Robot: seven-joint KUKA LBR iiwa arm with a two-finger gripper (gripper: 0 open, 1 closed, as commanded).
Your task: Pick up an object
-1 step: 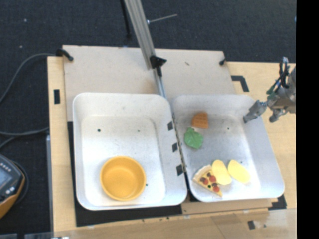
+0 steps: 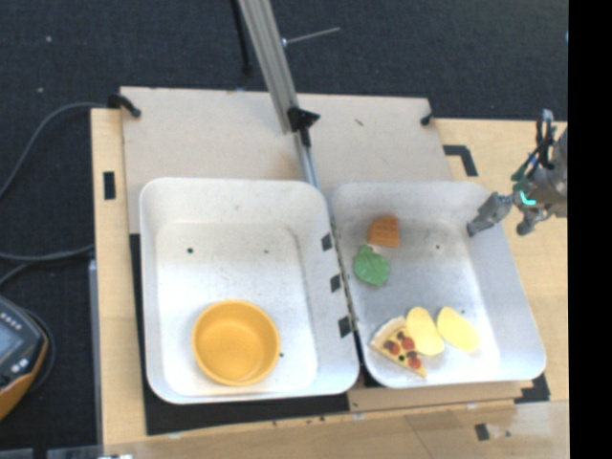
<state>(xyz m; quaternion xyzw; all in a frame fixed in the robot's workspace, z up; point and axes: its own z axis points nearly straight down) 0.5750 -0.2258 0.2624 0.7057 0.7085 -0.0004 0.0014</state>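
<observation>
The right bin holds a small orange-brown piece, a green leafy piece, a toy pizza slice and two pale yellow pieces. A yellow bowl sits in the near part of the left bin. My gripper hangs over the right bin's far right rim. It is open, with its two fingers spread and nothing between them. It stands well to the right of the orange-brown piece and apart from every object.
A slanted aluminium post rises from the bench behind the seam between the bins. A black cable and an orange-edged device lie at the far left, off the bench.
</observation>
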